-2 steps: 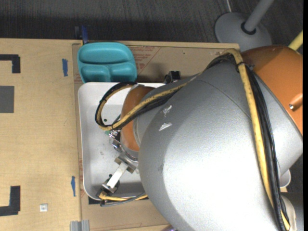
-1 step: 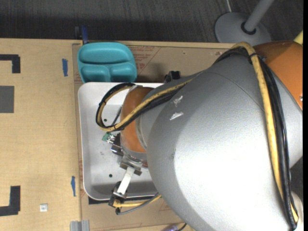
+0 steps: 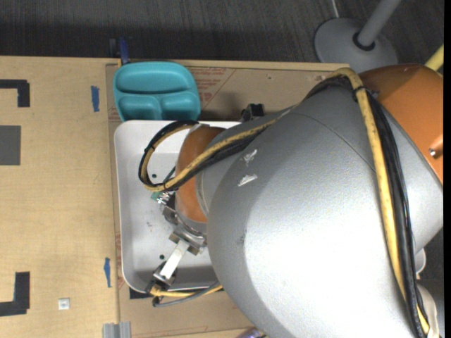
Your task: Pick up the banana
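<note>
The big grey arm (image 3: pixel 317 210) reaches in from the right and covers most of the white bin (image 3: pixel 134 210). Its orange-banded wrist (image 3: pixel 189 178) points down into the bin's middle. A small part of the gripper (image 3: pixel 166 201) peeks out at the wrist's left edge, low over the bin floor. Whatever lies beneath the arm and wrist is hidden. The strip of bin floor that shows on the left is bare white.
A teal moulded plastic piece (image 3: pixel 155 90) lies at the bin's far rim. A small black object (image 3: pixel 251 110) sits on the brown bench behind the bin. The tan bench surface (image 3: pixel 56 189) stretches to the left, marked with blue tape and black squares.
</note>
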Available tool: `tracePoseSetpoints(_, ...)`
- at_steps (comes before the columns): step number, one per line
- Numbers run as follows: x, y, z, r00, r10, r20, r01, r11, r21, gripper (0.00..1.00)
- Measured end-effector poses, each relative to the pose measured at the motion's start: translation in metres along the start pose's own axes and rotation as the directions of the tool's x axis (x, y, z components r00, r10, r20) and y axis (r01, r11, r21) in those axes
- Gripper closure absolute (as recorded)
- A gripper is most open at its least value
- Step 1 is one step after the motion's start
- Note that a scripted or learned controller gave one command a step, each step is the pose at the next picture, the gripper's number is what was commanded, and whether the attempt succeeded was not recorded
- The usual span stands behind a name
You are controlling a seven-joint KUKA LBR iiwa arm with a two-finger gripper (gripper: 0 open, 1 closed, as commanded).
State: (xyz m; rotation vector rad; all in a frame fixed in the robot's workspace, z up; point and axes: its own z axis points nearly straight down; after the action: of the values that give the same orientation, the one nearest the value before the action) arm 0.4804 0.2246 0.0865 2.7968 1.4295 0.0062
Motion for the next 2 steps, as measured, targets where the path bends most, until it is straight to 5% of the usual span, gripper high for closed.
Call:
tracePoseSetpoints(1, 0.0003, -0.0004, -0.0096, 1.0, -0.002, 0.001, 0.002, 1.0, 0.001, 1.0)
tracePoseSetpoints(2, 0.0002, -0.0004, -0.0095, 1.0, -0.002, 0.001, 0.002, 1.0, 0.001, 0.0)
